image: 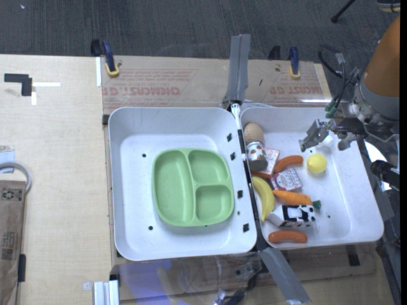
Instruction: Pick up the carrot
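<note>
Camera view, nearest edge first: a grey strut (284, 283) runs off the bottom of the frame below the seam between the two bins, and the stuff around it is too blurred to name. In the right bin (356, 221), closest to the front wall, lies a sausage (287, 236); just behind it is a small black-and-white toy (297, 215), its shape hard to read. The carrot (293, 197) lies touching that toy's far side, orange body pointing left, green top at its right end, with a banana (265, 197) curving along its left against the divider. Behind the carrot sits a flat red-and-white packet (289, 180), its print illegible, then a second sausage (287, 162), a small can (255, 151) and a brownish egg-like thing (253, 132). A yellow ball (317, 164) rests apart to the right. The left bin (127, 189) holds a green divided plate (193, 187). Farther back, the gripper (331, 138) hangs over the right bin's far right part, beyond the ball and well apart from the carrot; its two fingers stand spread with nothing between them. The arm (388, 62) above is cut off by the frame's right edge.
</note>
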Controlling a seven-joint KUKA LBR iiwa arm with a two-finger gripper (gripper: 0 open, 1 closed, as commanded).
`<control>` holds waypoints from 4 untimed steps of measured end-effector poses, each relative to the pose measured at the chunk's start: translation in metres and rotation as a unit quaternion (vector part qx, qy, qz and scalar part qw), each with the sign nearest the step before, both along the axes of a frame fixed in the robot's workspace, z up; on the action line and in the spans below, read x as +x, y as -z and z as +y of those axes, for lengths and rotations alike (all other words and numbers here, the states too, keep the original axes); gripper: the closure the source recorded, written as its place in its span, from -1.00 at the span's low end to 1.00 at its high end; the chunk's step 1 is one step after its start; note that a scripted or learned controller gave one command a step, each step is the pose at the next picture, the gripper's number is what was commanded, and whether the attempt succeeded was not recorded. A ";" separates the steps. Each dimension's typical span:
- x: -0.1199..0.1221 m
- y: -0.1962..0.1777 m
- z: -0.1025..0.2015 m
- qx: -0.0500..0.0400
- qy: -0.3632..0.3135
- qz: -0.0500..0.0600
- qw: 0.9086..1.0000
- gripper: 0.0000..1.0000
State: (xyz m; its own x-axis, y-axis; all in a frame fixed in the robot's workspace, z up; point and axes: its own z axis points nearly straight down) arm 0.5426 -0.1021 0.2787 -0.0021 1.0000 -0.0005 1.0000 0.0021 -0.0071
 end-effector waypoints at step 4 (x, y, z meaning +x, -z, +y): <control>-0.001 0.087 -0.056 0.000 -0.065 -0.001 0.998 -1.00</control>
